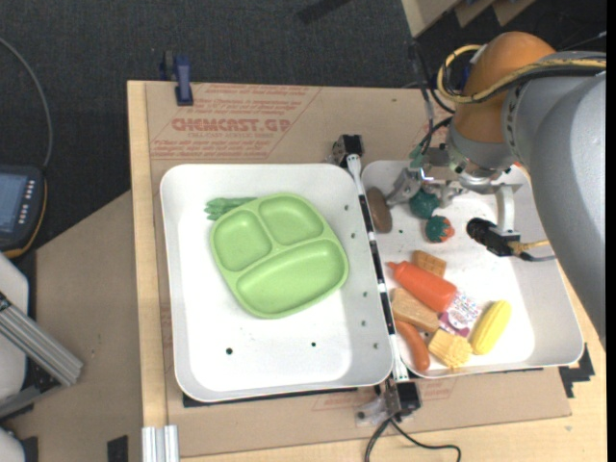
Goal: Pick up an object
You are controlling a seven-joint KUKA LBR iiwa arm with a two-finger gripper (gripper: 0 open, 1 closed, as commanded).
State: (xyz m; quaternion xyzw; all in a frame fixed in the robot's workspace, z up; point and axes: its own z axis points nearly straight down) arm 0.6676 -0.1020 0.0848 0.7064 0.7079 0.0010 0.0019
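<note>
Seen from above: pincer [426, 187] low over the far end of the right bin [549, 349], near a small teal and red toy [431, 216]; whether apart or together, impossible to tell. Toy food crowded at the near end: carrot [423, 284], corn cob [489, 325], yellow waffle piece [449, 348]. Green divided plate [279, 252] in the left bin [192, 335]. Likely light, stiff, smooth plastic; best gripped across the carrot's narrow middle.

A dark grey carpet floor [87, 27] surrounds the tabletop [241, 123], which is covered by brown cardboard with red printed letters. A blue clamp [180, 77] grips its far edge.
</note>
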